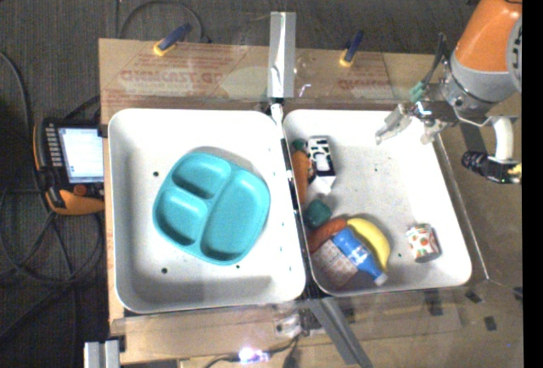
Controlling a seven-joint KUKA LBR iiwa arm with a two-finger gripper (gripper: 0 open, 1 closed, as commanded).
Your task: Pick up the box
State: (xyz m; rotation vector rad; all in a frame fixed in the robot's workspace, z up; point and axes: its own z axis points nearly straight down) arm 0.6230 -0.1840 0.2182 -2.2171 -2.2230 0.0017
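1. You have the gripper [405,119] hanging over the far right part of the right bin [450,214], just inside its far rim, with the grey arm [488,44] and its orange band coming in from the right.
2. You can see its two pale fingers [389,127] spread apart, the claw standing open with nothing between them.
3. Your target, the box [320,156], is a small black-and-white carton lying in the far left part of the right bin, close to the wall shared with the left bin [127,214].
4. The box sits well to the left of the gripper, with bare white floor between them; the two are not touching.
5. Just left of the box you will find an orange carrot-shaped item [299,167] lying along the dividing wall.
6. Nearer to you than the box there is a small dark teal object [318,212], and beyond it a cluster in the near left corner: a yellow banana [373,239], a blue-and-white bottle [356,256] and a brownish packet [333,266], all crowded together.
7. A small can [422,242] with a red-and-white label rests alone in the near right part of the right bin.
8. The left bin holds a turquoise divided plate [212,207], roughly in its middle.
9. At the far left of the bench you can see a handheld pendant [72,158] with a lit screen.
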